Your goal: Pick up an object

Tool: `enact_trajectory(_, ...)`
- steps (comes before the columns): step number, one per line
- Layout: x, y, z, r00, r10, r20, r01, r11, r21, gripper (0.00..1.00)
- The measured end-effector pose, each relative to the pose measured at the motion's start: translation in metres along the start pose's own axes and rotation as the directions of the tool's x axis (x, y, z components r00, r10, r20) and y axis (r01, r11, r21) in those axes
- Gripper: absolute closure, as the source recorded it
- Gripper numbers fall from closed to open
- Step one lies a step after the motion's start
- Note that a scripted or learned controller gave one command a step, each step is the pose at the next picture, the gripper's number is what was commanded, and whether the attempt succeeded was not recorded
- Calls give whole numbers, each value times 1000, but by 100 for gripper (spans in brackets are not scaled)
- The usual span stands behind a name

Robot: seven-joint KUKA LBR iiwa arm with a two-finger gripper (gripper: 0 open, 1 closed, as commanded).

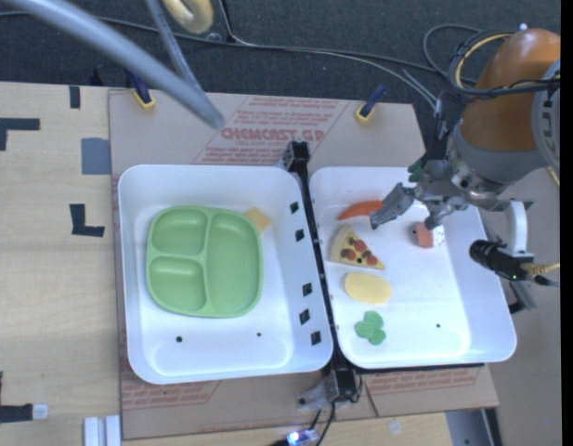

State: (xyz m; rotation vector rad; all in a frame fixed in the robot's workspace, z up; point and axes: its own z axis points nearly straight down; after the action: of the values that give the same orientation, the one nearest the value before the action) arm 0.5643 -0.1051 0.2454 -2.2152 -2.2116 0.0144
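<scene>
Green tray point(205, 260) in L bin point(137, 342) — maybe toast point(257, 218) beside.

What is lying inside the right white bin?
Inside the right bin lie a pizza slice, a yellow oval piece, a green piece, an orange piece and a small pinkish piece. The gripper covers whatever is beneath it.

Arm reaches in from the right — gripper point(415, 215) fingers spread.

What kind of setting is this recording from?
Likely a robotics lab bench for pick trials: two shallow white bins clipped to a cardboard sheet, toy food such as a plastic pizza slice, and loose cables behind.
</scene>
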Motion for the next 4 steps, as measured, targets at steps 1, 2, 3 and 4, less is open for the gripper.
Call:
enact_trajectory(1,0,2,-7,1000,-3,1,3,1000,-13,0)
enact_trajectory(2,1,11,53,1000,-3,2,3,1000,-9,0)
enact_trajectory(3,-4,7,98,1000,-2,2,2,1000,-8,0)
enact_trajectory(4,-5,3,143,1000,-2,2,2,1000,-9,0)
